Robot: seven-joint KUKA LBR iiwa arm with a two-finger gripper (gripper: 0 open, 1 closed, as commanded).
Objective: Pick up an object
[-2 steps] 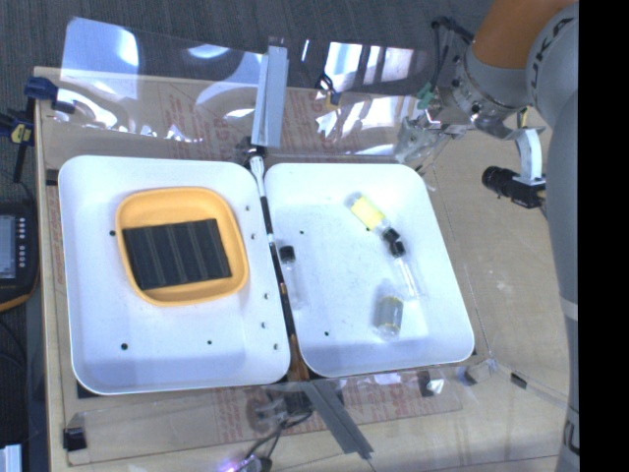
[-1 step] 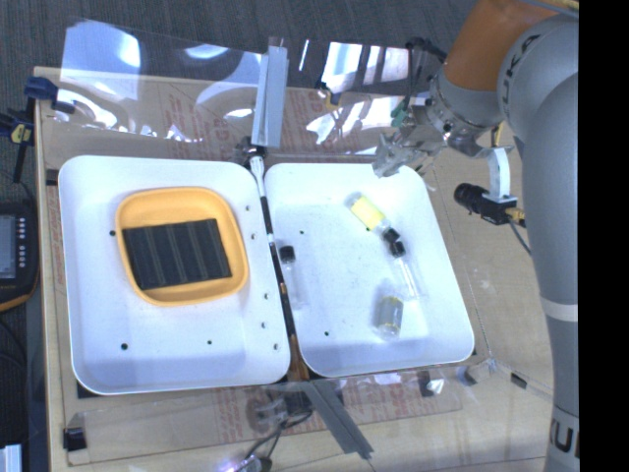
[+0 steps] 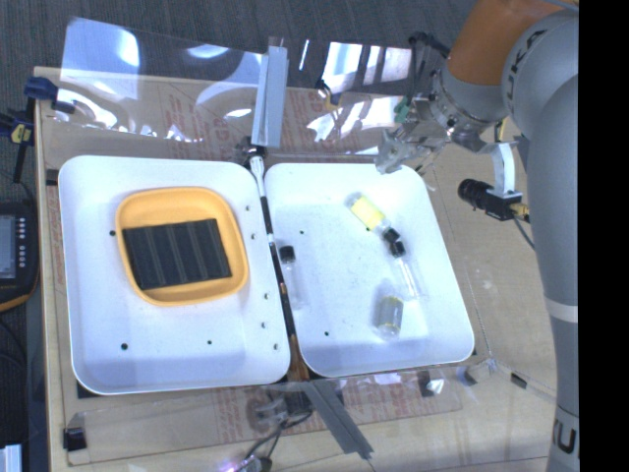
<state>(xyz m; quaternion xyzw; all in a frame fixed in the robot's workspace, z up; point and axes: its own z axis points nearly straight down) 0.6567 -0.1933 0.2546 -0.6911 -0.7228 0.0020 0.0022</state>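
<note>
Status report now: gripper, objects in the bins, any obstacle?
Gripper above right bin far rim, holding nothing. Yellow block, clear tube lying loose. Nothing blocking.

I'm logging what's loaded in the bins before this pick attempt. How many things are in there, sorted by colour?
Yellow-orange tray with dark ribbed insert, left bin: 1
Pale yellow block, right bin: 1
Small black pieces, right bin: 2
Clear items, right bin: 2
Total: 6

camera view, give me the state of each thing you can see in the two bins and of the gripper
yellow tray with dark ribbed insert: flat in left bin
pale yellow block: lying in right bin
clear marker with black cap: lying in right bin
small clear bottle: on its side
gripper: above right bin's far rim, holding nothing
</note>
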